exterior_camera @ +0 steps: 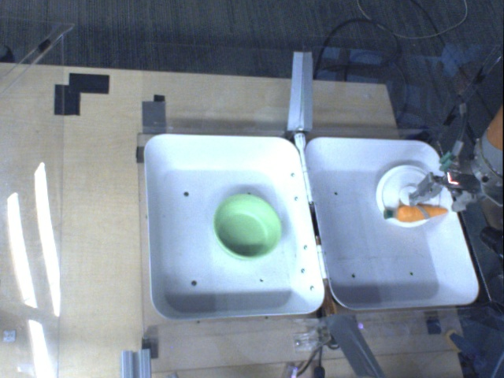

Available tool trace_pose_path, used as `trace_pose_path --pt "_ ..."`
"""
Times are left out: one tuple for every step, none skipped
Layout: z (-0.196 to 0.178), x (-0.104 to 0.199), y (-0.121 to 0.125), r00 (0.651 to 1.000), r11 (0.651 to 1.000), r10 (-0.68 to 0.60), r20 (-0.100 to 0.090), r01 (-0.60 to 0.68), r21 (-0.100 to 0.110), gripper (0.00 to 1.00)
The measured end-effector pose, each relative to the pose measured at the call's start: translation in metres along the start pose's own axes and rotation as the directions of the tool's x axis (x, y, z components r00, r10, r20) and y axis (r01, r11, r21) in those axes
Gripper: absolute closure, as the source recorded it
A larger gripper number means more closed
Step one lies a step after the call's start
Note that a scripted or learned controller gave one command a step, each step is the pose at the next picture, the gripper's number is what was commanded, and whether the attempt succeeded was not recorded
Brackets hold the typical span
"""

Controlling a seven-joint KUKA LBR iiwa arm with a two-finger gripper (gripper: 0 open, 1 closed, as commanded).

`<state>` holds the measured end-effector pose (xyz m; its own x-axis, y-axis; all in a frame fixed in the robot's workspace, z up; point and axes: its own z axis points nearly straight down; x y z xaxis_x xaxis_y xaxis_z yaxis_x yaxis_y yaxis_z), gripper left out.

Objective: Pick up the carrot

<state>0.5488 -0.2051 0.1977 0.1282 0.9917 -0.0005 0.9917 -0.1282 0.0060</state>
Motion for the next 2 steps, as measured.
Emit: trace_pose_path --pt "0.094 0.034 0.014 0.999 0.999 -0.039 -0.001 0.039 -0.001 0.0" --pt "0.1 0.018 0.034 0.967 0.967 -0.254 -0.002 0.254 -0.019 0.0"
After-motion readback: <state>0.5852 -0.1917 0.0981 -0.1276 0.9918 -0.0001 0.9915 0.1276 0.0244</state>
